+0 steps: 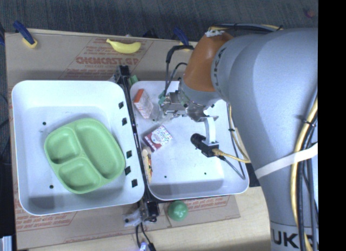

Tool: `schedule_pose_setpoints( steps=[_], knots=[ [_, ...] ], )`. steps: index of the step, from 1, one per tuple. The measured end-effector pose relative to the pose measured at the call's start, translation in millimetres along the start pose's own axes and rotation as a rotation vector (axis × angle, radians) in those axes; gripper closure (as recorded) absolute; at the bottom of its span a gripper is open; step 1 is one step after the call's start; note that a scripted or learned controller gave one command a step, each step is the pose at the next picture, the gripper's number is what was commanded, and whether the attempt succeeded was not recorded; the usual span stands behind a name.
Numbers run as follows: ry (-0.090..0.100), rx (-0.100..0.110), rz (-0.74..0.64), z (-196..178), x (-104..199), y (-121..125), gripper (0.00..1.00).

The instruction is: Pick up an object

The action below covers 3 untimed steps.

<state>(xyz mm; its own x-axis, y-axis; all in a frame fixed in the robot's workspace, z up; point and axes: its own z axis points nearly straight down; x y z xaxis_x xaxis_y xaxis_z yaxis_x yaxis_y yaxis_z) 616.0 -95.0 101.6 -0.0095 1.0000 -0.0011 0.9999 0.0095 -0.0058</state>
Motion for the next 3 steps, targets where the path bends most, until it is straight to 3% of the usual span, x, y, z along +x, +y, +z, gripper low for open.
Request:
schedule_pose_setpoints(
  steps=[1,2,3],
  knots=[
    [0.004,-0.006,0.002,-91,113,-4,1.0],
    [0.003,-0.004,0.002,-137,198,-68,1.0],
    [0.0,-0.001,0.0,-126,258,-81,1.0]
  ],
)
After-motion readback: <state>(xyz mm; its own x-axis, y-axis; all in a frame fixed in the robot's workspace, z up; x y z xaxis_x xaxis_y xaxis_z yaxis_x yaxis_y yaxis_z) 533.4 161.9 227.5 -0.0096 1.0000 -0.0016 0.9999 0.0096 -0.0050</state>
